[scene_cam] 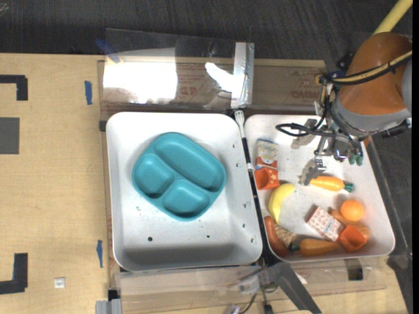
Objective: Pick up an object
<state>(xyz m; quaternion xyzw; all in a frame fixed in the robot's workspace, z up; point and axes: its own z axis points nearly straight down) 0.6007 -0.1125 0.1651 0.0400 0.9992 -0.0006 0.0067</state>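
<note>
We take the toy carrot [327,184] as the landmark and the likeliest target: it lies in the right bin [383,205] with its long axis running left to right. We read the gripper [316,170] as standing just left of and slightly above the carrot's left tip, fingers apart, nothing between them. The yellow fruit [281,200] sits lower left of the carrot, the orange ball [352,210] lower right. We judge a short shift right aligns the jaws across the carrot's axis
</note>
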